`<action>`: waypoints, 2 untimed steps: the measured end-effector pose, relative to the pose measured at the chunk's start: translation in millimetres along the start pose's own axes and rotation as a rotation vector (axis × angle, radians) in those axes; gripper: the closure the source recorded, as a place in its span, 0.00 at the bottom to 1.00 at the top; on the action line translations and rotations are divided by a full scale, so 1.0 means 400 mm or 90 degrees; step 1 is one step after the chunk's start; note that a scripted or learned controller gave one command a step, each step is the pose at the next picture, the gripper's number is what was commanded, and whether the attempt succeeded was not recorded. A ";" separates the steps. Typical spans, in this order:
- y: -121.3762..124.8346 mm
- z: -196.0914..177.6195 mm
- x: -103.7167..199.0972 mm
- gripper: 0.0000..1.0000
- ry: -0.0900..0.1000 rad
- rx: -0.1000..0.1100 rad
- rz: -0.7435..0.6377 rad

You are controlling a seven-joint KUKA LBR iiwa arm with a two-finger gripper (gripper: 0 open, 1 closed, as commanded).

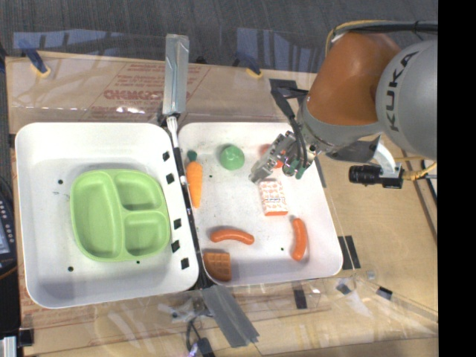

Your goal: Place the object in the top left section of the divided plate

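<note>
a: left bin?
b: green divided plate (pixel 117 216) sits mid-bin, its sections bare.
a: right bin (pixel 316 255)?
b: carrot (pixel 194 182) by the left wall, green ball (pixel 231 157) near the top, carton (pixel 274 197) mid-bin, two sausages (pixel 231 236) (pixel 298 238) lower down, waffle (pixel 217 265) at the bottom-left corner.
a: gripper (pixel 279 162)?
b: above the carton (a red item partly hidden beside it); fingers' state: cannot tell.
</note>
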State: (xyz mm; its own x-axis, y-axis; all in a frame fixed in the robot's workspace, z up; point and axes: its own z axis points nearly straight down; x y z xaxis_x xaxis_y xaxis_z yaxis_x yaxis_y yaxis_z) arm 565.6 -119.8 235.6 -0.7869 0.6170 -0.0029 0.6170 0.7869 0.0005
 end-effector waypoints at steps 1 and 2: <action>0.233 0.108 -0.088 1.00 0.002 0.001 0.122; 0.183 0.058 0.116 1.00 0.002 0.001 0.162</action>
State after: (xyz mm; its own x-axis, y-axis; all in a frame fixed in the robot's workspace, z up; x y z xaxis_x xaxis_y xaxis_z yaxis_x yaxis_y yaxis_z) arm 574.2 -33.5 212.4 -0.6060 0.7955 0.0006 0.7955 0.6060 -0.0015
